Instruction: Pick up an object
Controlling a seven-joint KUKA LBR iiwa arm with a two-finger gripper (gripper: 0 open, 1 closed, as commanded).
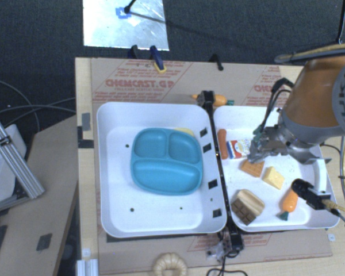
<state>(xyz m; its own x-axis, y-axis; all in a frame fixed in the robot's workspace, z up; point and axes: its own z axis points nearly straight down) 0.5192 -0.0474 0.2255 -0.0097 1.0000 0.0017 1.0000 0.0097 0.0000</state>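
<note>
Fingers (257, 152) low over right bin (316, 220), cardboard-covered bench (161, 76).

The floor (34, 33) is a dark blue-grey carpet; on it, at the top, lies a shiny square metal sheet (125, 16); thin cables (23, 105) run over the carpet at the left; a light wooden table (40, 177) stands at the left, bearing a silver aluminium frame (11, 165); the light is even.

A blue divided plate (165, 160) lies in the left white bin (118, 211)
</note>
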